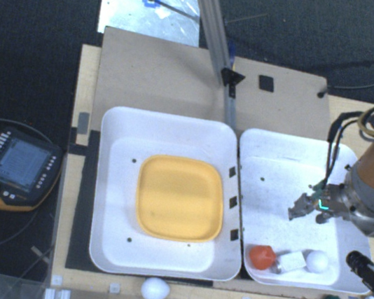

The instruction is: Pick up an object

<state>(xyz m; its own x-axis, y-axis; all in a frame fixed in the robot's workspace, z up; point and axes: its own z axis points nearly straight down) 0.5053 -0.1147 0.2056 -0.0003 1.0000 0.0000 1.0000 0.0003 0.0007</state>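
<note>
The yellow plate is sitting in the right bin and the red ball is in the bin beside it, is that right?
Not quite. The camera view shows the yellow plate in the left bin; the red ball is in the bin beside it, the right bin.

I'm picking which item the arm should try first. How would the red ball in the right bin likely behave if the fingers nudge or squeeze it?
The red ball looks round and smooth, so a nudge would probably send it rolling. It sits by the bin wall beside a white block, which may stop it. The gripper might squeeze it out sideways if off-centre.
</note>
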